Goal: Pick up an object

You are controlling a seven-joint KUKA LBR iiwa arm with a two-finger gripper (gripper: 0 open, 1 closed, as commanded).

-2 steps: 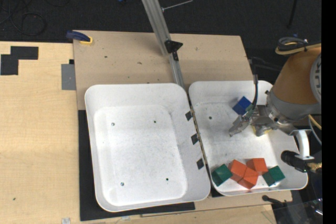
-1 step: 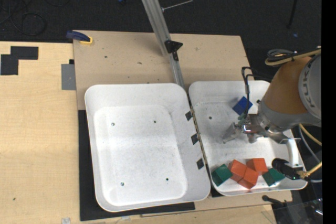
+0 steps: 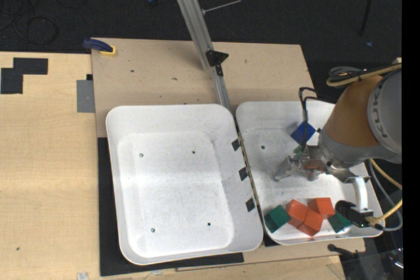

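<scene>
Blue block (image 3: 302,133), small, angular, beside arm's wrist

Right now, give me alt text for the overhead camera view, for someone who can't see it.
A grey and orange robot arm reaches into the right white bin, its claw low over the floor near a blue block. Orange and green blocks cluster at the near edge.

Robotics lab: plywood counter (image 3: 262,69), two white bins (image 3: 131,134) clipped together, aluminium extrusion mast (image 3: 190,10), loose cables (image 3: 26,23) on dark floor, industrial arm (image 3: 367,121) reaching in.
</scene>
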